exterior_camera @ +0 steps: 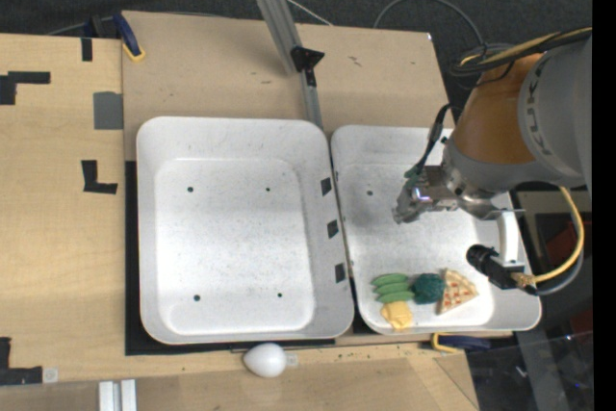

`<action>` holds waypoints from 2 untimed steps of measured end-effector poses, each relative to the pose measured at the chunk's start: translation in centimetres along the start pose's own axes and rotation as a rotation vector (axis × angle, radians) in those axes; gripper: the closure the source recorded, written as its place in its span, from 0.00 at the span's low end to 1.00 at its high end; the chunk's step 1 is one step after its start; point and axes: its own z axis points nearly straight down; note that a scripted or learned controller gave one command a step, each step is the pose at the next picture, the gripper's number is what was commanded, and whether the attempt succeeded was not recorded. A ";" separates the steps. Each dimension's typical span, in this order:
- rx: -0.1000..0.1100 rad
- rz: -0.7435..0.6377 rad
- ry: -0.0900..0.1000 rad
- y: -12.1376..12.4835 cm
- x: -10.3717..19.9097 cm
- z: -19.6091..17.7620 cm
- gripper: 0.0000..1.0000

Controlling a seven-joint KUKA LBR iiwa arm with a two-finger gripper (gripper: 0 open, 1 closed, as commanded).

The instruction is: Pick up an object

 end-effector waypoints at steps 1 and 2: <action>-0.001 -0.001 0.000 1.1 0.1 -5.7 1.00; 0.001 -0.001 0.000 1.2 0.2 -9.8 1.00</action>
